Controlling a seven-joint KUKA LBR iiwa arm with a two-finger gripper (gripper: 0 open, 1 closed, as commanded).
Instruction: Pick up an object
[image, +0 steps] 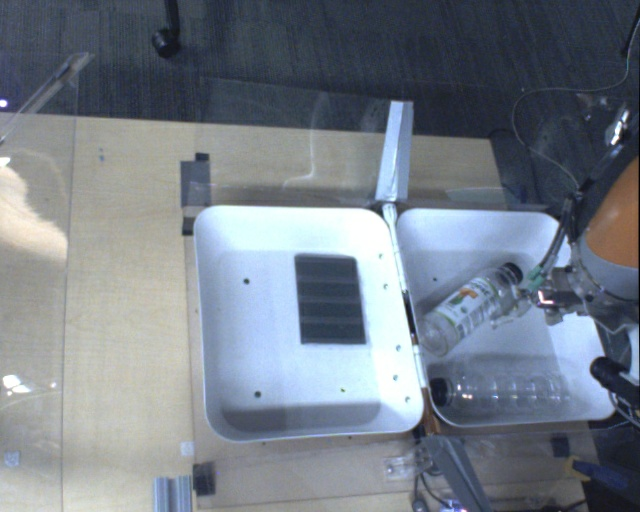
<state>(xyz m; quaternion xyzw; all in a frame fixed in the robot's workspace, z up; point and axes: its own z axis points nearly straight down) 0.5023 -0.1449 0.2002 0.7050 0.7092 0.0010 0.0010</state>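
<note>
Flanking labelled bottle (466, 306): clear bottle (505, 391).

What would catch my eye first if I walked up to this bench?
Probably the clear plastic bottle with a dark cap, tilted in the right bin, its cap end toward the gripper. A second clear bottle lies flat near that bin's front edge. In the left bin, a dark ribbed rectangular block sits alone.

Robotics lab or test cell. Evidence: pale wooden bench (120, 330) carrying two white bins (215, 400) side by side, clear guard panels (40, 200) at the edges, loose cables (545, 110), dark carpet (300, 40) beyond. A grey arm (605, 265) with orange band enters at right; probably a fixed experimental rig.
</note>
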